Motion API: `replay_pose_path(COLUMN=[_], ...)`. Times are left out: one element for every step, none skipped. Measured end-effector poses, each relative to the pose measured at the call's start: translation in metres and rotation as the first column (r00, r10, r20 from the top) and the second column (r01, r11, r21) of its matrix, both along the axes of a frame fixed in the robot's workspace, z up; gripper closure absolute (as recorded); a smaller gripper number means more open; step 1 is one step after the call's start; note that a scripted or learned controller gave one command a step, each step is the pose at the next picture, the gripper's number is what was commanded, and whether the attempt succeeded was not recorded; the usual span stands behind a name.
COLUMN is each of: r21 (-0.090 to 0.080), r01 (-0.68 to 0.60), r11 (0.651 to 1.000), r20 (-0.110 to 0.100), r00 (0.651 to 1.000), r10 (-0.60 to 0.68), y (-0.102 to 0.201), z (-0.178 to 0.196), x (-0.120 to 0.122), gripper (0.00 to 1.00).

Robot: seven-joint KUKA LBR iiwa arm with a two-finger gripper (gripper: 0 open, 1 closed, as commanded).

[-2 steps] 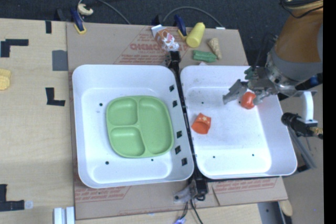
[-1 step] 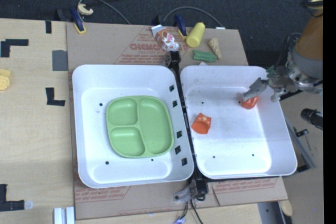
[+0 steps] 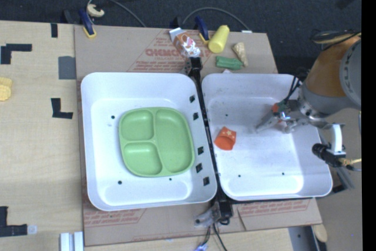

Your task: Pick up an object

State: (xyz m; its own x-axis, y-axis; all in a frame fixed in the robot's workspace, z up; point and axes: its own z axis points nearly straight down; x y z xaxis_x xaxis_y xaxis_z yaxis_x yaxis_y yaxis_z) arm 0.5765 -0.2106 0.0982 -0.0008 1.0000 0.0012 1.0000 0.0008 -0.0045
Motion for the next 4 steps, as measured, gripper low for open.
replay_pose_path(r21=[-0.003, 0.003, -0.004, -0.002], r01=[-0.002, -0.002, -0.001, -0.002], r11=[1.000, 1.000, 1.000, 1.000], r20=[0.010, 0.003, 0.007, 0.006], r00=[1.000, 1.000, 1.000, 1.000], r10=[0.002, 0.002, 0.001, 0.002], y=[0.037, 0.017, -0.013, 0.066], z=[-0.011, -0.012, 0.061, -0.012], x=[0.055, 0.061, 0.093, 0.093], gripper=[0.00, 0.00, 0.00, 0.00])
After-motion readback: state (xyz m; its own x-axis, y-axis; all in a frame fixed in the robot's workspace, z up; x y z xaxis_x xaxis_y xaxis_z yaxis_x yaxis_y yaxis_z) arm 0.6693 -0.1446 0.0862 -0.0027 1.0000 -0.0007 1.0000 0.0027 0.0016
